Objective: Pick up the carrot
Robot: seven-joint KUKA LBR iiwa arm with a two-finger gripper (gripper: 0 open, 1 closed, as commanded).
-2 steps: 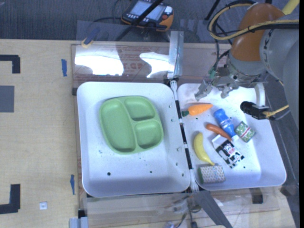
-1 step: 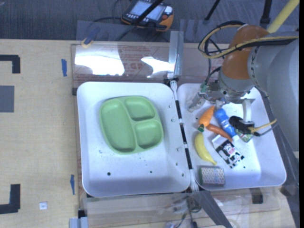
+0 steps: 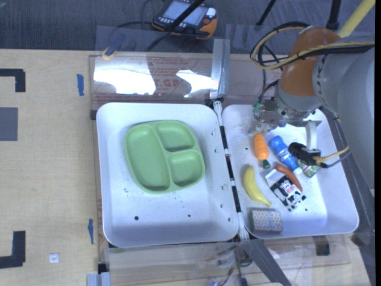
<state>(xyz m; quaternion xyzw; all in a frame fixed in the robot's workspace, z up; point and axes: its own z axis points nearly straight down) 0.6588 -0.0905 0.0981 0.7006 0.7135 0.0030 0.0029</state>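
Broadly, the bench carries two shallow white bins side by side: the left bin (image 3: 113,177) holds a green divided plate (image 3: 165,155), and the right bin (image 3: 339,216) holds the clutter that matters.

Over the right bin's far end hangs the grey KUKA arm (image 3: 351,82) with its orange band, reaching in from the right. Its gripper (image 3: 275,119) sits low over the bin's far left part, but the wrist hides its working end, so whether the claw is spread or closed I cannot tell (nothing is seen held in it either way).

Next in size, a banana (image 3: 255,186) lies near the bin's left wall, and a blue bottle (image 3: 282,152) lies slanted in the middle. Nearer the camera are a patterned roll (image 3: 266,220) and a small black-and-white packet (image 3: 288,190).

The carrot (image 3: 261,147) is the small orange piece just beside the bottle, on its left, and above the banana's tip. It lies directly on the camera side of the gripper, very near and a touch to the left, its long axis running roughly away from the camera toward the claw.

My judgement: the coming move turns on that short offset. The claw needs to shift slightly toward the camera and descend, closing across the carrot's narrow width; the bottle lying alongside could be nudged or caught instead.
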